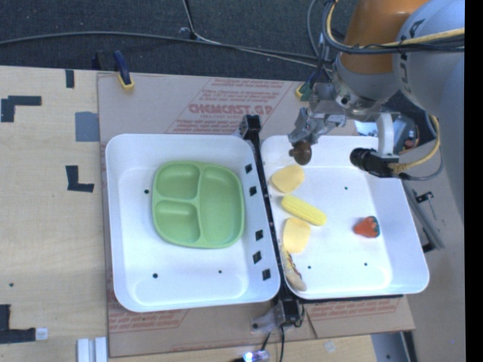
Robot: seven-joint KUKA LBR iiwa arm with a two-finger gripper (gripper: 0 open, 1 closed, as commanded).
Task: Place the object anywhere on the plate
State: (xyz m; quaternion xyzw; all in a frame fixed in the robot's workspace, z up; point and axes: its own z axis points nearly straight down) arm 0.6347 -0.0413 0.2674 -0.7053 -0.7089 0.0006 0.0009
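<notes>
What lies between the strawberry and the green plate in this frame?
In the camera view, the corn cob lies between the strawberry and the green plate, along with the bins' adjoining rims and the black clips on them.

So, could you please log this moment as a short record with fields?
plate: green plate, three compartments, in the left bin
right bin: right bin holds corn, two pale yellow pieces, a strawberry, and a brownish item at its near left edge
end effector: end effector over the right bin's far left corner, a small brown object at its tip
task state: nothing lies on the plate yet
</notes>
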